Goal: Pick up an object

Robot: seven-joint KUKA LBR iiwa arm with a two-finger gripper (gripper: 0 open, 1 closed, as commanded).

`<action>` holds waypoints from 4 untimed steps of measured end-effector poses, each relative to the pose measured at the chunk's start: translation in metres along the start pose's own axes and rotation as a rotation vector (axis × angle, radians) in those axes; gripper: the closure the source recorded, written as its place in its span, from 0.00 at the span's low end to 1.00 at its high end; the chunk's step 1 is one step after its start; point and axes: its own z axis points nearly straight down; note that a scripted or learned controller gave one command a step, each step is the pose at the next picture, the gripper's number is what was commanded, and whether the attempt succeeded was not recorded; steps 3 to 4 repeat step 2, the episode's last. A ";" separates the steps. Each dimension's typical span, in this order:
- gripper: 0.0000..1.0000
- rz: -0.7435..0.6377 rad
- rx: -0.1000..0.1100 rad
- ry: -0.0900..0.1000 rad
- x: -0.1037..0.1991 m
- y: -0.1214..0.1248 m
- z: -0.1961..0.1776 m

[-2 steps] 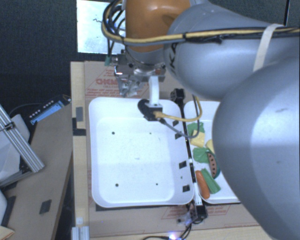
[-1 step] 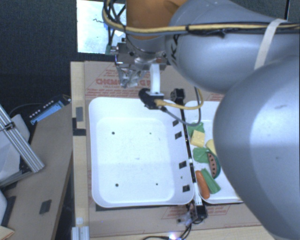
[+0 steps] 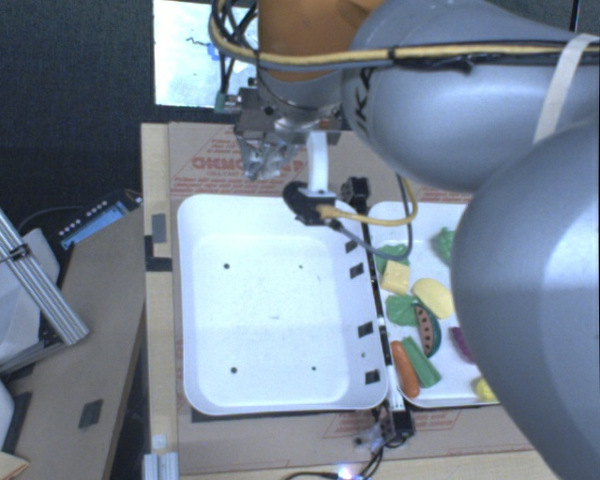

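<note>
The arm (image 3: 469,112) hides much of the right bin (image 3: 441,398).

I see my grey KUKA arm (image 3: 487,112) sweeping in from the right, its orange band (image 3: 305,28) at the top of the view. The metal two-finger gripper (image 3: 264,167) hangs just beyond the left white bin's (image 3: 202,225) far rim.
</note>
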 end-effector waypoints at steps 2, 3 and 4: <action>1.00 -0.001 -0.002 0.001 0.001 -0.038 -0.052; 1.00 -0.001 -0.002 0.001 0.001 -0.038 -0.052; 1.00 -0.001 -0.002 0.001 0.001 -0.038 -0.052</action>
